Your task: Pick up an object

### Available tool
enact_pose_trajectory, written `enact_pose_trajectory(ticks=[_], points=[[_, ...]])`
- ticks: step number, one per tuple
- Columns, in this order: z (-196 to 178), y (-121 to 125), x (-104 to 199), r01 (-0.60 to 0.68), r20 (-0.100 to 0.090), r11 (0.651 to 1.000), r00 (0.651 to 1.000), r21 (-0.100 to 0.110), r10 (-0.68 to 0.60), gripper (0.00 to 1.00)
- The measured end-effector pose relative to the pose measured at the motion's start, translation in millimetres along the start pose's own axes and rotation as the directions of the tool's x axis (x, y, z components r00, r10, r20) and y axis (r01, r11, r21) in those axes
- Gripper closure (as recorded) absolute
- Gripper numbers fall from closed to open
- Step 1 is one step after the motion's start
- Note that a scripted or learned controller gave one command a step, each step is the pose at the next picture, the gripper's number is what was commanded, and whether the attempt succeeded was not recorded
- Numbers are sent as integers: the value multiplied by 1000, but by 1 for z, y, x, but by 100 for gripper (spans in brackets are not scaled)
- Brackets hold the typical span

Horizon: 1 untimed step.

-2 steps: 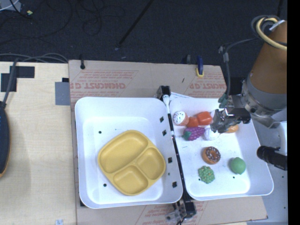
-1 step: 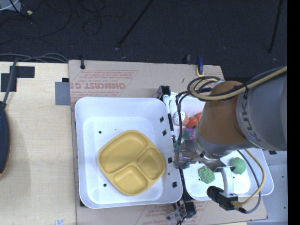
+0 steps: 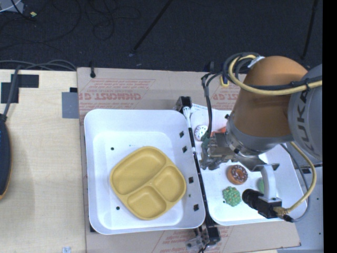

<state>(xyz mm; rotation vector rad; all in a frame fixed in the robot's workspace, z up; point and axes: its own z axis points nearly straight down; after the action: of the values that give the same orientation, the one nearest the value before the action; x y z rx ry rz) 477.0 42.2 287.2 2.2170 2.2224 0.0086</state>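
Pincer (image 3: pixel 209 157) sits low in the right bin (image 3: pixel 295 167); whether it is wide or narrow cannot be told. Just beside it lie a doughnut toy (image 3: pixel 237 174) and green knobbly toy (image 3: pixel 231 195). Descending off-centre could nudge either aside.
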Motion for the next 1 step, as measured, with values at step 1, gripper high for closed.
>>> enact_pose_trajectory(ticks=[1], points=[[-80,0,-24,-4,3,1000,1000,0,4,100]])
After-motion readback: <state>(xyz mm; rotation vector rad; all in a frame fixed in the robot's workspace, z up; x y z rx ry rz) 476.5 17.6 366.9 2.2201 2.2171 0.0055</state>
